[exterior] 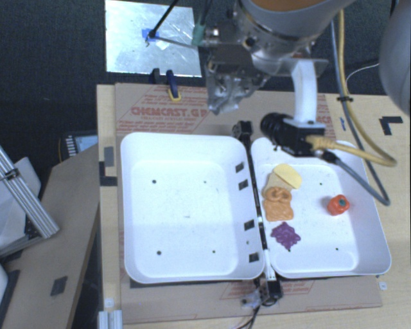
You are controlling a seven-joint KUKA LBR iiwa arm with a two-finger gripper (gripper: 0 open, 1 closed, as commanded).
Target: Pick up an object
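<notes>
The arm (pixel 289 19), nearest the camera, is seen at the top, with its gripper (pixel 221 96) raised above the bench beyond the bins' far edge; whether the jaws are spread or pressed together cannot be told. The left bin (pixel 186 205) is seen bare. In the right bin (pixel 359 250), a purple piece (pixel 285 236), an orange lump (pixel 278 202), a yellow piece (pixel 286 175) and, well apart, an orange-red ball (pixel 338 205) are found.

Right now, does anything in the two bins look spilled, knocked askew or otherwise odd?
Nothing stands out. The yellow piece, tan lump, purple piece and orange ball all lie inside the right bin. Both bins sit flat, side by side, and the gripper is above the bench, behind them.
</notes>
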